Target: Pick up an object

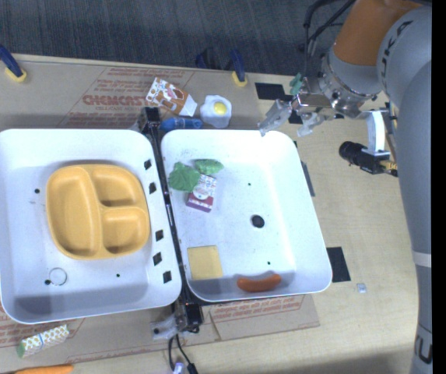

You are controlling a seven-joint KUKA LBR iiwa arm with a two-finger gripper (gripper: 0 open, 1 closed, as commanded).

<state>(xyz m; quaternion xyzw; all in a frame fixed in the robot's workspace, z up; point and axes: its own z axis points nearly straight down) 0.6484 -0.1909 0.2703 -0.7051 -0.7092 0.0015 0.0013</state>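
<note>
One carton (201,192) (right bin) below-left of pincer (289,121)

yellow tray (75,244) | orange sausage (258,284) | green leaf (183,178) | white bins (5,209)

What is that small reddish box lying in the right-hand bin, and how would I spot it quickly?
Start at the right white bin and look to its upper left part, near the wall it shares with the other bin. There the small carton lies flat, dark red and white, touching the green leafy toy. Its neighbours are plain green; it alone has printed packaging.
</note>
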